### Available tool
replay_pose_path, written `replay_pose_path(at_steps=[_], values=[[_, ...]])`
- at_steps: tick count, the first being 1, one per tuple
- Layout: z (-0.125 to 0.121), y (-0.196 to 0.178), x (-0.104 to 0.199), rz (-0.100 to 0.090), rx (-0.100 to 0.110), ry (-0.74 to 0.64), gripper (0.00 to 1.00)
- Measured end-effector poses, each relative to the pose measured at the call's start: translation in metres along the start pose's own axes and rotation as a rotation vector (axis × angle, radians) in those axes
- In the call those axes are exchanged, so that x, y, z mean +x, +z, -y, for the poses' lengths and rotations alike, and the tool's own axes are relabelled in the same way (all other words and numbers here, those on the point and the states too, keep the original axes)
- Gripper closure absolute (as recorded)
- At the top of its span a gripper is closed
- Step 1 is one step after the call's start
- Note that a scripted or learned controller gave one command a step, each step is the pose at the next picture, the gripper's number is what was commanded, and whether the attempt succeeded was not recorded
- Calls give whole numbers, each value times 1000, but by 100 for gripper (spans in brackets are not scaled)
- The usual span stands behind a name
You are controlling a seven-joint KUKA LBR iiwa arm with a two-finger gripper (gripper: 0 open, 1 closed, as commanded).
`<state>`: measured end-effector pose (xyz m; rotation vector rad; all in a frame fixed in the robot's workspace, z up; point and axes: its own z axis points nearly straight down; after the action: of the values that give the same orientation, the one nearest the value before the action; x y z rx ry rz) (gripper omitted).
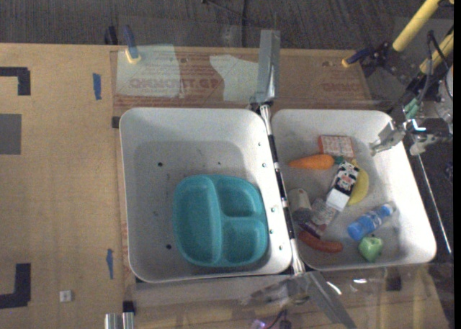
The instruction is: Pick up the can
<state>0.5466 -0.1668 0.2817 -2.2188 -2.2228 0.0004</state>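
Observation:
The can (299, 199) is a small grey cylinder in the right bin (403, 169), close to that bin's left wall, between the carrot (312, 163) and a red sausage (321, 242). A crumpled packet (323, 215) touches its right side. My gripper (389, 139) hangs over the bin's upper right corner, well to the right of the can and apart from it, with nothing seen in it. The arm comes in from the right edge.
The right bin also holds a small orange box (336, 145), a black-and-white carton (343, 184) across a banana (360, 185), a blue bottle (370, 222) and a green apple (371, 248). A teal divided plate (218, 221) lies in the left bin (144, 176).

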Motion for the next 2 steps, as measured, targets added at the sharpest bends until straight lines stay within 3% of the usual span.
replay_pose_path(at_steps=[1,2], values=[[0,23,9,0,0,17,0],[-75,148,15,1,-2,-11,0]])
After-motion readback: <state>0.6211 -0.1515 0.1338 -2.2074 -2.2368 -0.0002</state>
